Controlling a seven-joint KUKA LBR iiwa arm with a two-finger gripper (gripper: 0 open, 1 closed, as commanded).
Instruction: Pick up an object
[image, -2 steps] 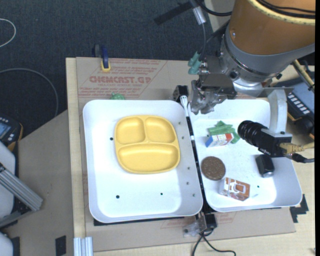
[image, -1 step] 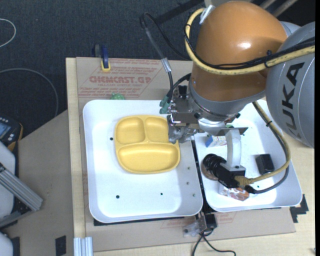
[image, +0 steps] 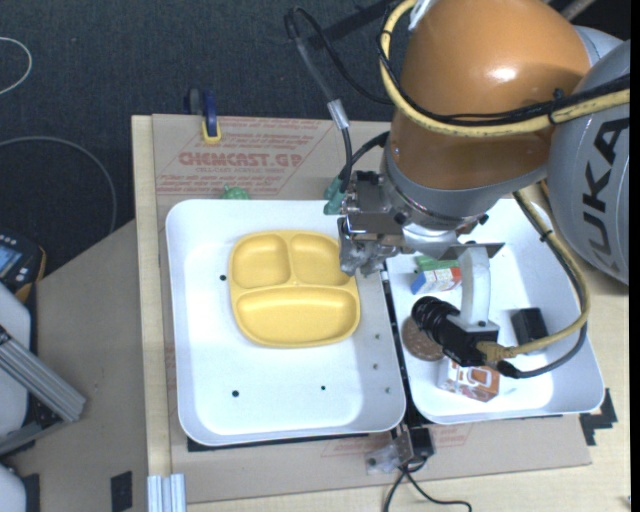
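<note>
So the gripper (image: 360, 258) is parked low over the seam between the two bins, right at the right-hand edge of the yellow divided plate (image: 290, 295). Nothing can be seen held in it, and whether the jaws are apart or together can't be made out from this angle, since they're tucked under the wrist. The plate is laid flat in the left bin (image: 200, 330), toward its upper middle, three compartments facing up.

The right bin (image: 560, 385) is partly covered by the arm (image: 480, 90). A few small bits are scattered in it: a little green-red-white thing (image: 437, 272), a brown disc (image: 420, 346), a small orange-and-clear packet (image: 472, 381) near the front, and a black block (image: 527, 324) off to the right.
</note>
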